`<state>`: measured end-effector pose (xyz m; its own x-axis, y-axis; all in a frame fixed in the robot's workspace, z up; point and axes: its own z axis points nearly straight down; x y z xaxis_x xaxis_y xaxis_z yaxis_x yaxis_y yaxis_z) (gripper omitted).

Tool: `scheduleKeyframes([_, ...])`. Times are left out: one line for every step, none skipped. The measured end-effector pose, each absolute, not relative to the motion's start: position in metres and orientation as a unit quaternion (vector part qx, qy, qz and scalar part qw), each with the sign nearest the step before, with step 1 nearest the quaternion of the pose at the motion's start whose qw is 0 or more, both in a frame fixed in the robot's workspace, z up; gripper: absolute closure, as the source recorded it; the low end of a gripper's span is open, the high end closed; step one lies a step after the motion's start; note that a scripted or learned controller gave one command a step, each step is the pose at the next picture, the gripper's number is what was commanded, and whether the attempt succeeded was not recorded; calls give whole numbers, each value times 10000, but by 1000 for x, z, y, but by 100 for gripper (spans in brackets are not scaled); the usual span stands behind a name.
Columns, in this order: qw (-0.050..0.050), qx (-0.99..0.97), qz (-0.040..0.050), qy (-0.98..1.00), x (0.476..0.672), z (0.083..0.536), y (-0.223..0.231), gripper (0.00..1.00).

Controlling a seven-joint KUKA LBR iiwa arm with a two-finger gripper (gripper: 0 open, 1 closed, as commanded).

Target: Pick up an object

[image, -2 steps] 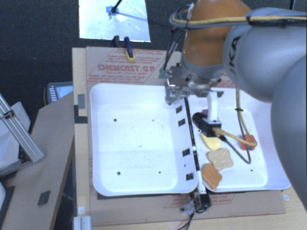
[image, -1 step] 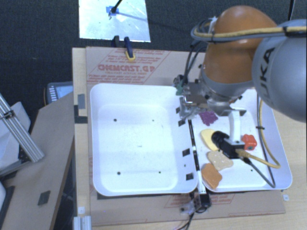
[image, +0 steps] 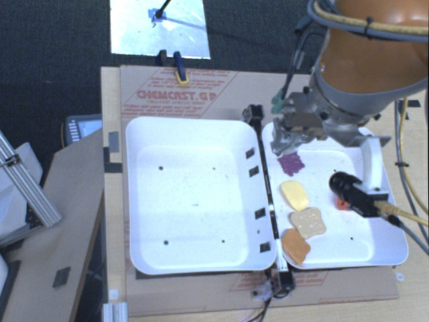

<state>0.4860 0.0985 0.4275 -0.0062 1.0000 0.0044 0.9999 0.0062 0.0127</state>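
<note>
The grey metal claw (image: 287, 147) hung low over the far left corner of the right shallow white plastic bin (image: 348, 243). Whether it was clenched or released could not be told. The small flat purple lump (image: 291, 162) lay on the bin floor just below the claw's tip in the view, and contact between them could not be told. Nearer along the same side lay 3 more things: a rounded yellow piece (image: 294, 194), a tan toast-shaped slice (image: 308, 222) and an orange-brown chunk (image: 295, 245).
</note>
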Motion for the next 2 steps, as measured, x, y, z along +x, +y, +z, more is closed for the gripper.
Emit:
scheduleKeyframes([11,7043,30,7099,487,460,145,100])
scheduleKeyframes([-27,7065,-50,7077,485,329,151,100])
